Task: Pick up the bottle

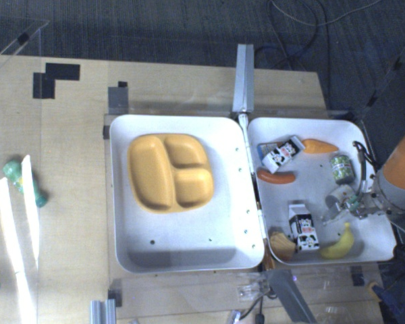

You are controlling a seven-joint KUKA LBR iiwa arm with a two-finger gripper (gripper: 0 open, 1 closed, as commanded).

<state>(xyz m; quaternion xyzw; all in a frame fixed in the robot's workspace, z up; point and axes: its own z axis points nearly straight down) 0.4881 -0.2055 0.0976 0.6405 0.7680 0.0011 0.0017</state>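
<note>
Hovering in the right bin (385,248): gripper (342,202), grasp state impossible to tell, sitting just near of the bottle (341,168); banana (340,244) lying nearer.

The bench (67,133) looks like pale wood, matt and smooth, with black tape patches (54,77) near its far left corner. Both white bins (182,248) have a smooth plastic look with a soft sheen. The yellow divided tray (170,171) in the left bin seems moulded plastic, faintly glossy. A dull metal bar (244,79) stands behind the bins' shared wall. In the right bin, the bottle (341,168) shows a shiny, see-through surface, and the banana (340,244) looks smooth, waxy plastic.
</note>
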